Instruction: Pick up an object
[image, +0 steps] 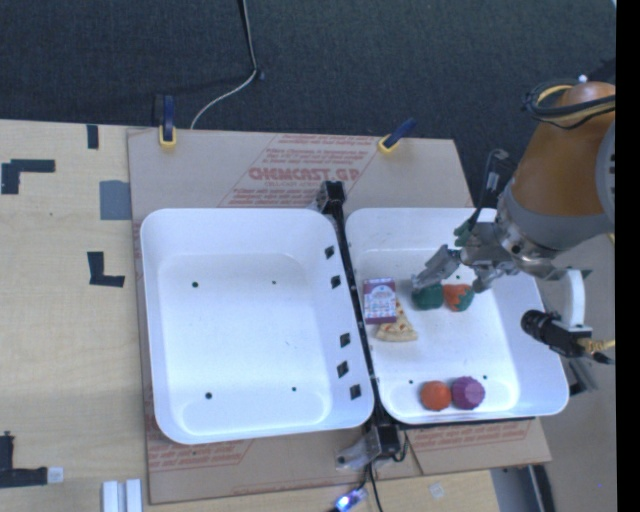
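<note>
While above toys (441, 296), gripper (458, 275) open.

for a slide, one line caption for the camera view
Open gripper poised over a green toy in the right bin.

The white left bin (240, 320) at centre frame offers wide open floor. The white right bin (500, 330) is crowded: a small purple-and-white packet (380, 298) and yellow pizza-slice toy (396, 329) near the black divider (345, 300), a green lump (428, 297) and orange lump (458, 297) beneath the gripper (462, 272), and an orange ball (435, 395) touching a purple ball (467, 392) at the lower rim.
</note>
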